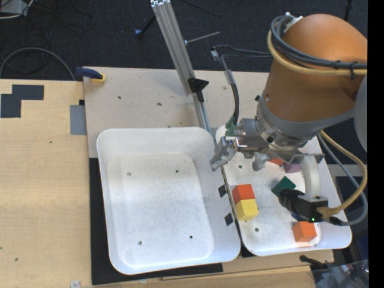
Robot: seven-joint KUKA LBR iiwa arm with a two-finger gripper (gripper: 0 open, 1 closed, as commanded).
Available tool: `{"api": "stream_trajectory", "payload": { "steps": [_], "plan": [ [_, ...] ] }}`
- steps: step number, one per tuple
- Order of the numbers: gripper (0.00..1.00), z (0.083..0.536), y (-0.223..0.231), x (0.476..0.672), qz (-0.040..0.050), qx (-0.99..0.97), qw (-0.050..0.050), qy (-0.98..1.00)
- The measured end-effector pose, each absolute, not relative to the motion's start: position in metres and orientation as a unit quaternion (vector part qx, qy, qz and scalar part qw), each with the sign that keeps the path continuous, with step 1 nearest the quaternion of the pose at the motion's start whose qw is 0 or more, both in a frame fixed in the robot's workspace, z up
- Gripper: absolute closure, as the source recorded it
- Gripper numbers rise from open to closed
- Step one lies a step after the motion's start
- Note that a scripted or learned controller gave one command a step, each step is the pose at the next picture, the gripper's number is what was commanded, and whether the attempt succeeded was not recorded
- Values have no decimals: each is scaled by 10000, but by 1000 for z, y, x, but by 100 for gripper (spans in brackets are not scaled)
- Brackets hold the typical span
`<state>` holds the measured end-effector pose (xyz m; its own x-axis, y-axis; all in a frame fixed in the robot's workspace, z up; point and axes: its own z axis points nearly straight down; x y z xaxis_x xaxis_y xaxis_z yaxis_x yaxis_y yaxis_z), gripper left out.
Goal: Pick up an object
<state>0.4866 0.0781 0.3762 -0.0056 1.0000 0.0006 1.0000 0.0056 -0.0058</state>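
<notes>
so the pincer (223, 156) hangs over the seam between the two bins, at the right bin's (270, 242) upper left edge; can't tell how it's set from this angle; just below it an orange block (243, 192) sits touching a yellow block (246, 209); further right a dark green block (282, 185), a purple piece (293, 167) and another orange cube (304, 231) near the bin's lower right corner; left bin (157, 204) sits alongside on the worktop (42, 179)

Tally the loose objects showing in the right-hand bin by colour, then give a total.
Orange: 2, an orange block and an orange piece
Yellow: 1, a yellow block
Green: 1, a green piece
Purple: 1, a purple piece
Total: 5
</notes>
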Motion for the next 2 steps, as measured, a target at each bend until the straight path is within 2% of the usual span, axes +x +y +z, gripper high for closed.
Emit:
{"api": "stream_trajectory", "payload": {
  "steps": [1,2],
  "plan": [
    [0,442,14,571,-10,-7087,-32,-7055],
    [0,431,34,612,10,-7054,4,-7088]
  ]
}}
